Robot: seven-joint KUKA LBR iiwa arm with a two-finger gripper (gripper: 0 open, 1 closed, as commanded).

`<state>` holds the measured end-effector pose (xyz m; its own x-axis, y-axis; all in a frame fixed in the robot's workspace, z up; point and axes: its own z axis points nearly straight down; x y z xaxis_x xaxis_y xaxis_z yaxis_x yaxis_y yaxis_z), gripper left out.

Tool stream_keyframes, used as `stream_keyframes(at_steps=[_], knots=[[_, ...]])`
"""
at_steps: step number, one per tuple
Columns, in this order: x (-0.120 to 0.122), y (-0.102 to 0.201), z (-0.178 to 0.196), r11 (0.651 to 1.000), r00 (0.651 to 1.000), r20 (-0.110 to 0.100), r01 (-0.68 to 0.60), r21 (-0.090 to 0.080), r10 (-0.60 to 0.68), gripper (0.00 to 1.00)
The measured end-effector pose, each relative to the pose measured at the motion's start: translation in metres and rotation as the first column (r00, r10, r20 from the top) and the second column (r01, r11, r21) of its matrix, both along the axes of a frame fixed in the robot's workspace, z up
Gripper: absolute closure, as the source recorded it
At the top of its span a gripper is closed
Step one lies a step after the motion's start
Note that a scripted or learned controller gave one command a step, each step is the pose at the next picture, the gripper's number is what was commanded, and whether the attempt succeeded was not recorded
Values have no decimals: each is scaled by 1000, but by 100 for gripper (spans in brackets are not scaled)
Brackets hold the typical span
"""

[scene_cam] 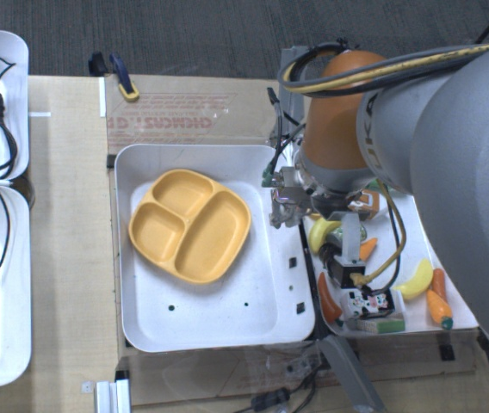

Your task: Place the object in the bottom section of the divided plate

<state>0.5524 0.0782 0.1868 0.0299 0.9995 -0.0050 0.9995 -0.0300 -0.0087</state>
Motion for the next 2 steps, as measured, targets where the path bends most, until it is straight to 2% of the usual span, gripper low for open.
stream_keyframes(at_steps=[1,2], knots=[[-32,59,-44,1000,1000,-2,26,-1,-26,100],[-21,57,-10,991,991,1,132,-2,-132,100]])
